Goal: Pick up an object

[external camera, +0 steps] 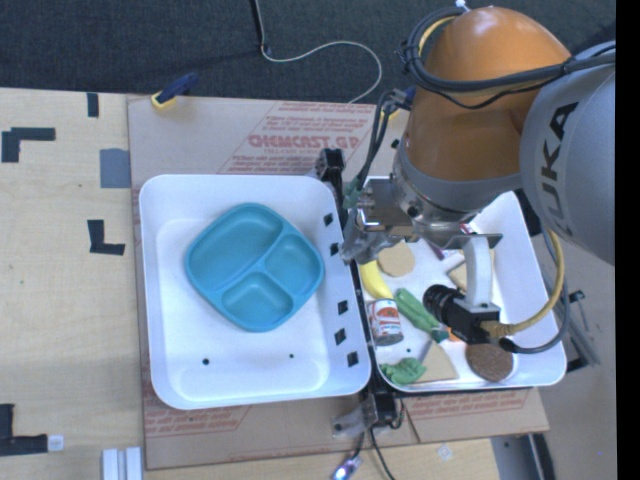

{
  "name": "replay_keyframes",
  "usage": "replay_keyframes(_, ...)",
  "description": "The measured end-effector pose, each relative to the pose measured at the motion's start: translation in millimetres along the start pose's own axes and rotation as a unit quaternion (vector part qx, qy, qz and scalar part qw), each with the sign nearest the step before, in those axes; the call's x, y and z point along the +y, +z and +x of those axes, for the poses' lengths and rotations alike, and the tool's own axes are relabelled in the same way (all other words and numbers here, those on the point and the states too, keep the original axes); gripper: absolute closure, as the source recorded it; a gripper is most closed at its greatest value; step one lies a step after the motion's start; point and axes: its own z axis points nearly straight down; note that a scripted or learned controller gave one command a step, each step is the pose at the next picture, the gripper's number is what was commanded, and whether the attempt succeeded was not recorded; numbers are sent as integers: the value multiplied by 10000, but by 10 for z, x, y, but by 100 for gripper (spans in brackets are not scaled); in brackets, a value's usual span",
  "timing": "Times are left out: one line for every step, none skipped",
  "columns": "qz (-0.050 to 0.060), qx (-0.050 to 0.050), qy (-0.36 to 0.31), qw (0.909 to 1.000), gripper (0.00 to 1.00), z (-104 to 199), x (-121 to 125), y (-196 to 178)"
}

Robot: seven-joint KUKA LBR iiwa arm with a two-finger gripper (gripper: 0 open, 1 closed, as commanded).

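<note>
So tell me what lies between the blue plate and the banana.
In the camera view, bare white floor of the left bin, then the two bins' adjoining walls with black clips, separate the blue plate from the banana.

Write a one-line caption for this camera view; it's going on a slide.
KUKA arm reaching over the right bin of toy food; blue divided plate in the left bin.

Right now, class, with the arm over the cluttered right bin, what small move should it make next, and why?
Probably a short descent. The gripper hangs at the right bin's left edge, just above the banana, with nothing visible between its fingers. The green toy and can lie close by, so go slowly.
</note>
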Motion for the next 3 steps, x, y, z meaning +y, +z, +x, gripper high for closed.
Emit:
replay_keyframes(-23, -4, 33, 10000, 100, -294, 5, -709)
replay_keyframes(-30, 7, -7, 10000, 100, 330, 9, -1442)
replay_keyframes(55, -23, 63, 10000, 100, -188, -5, -571)
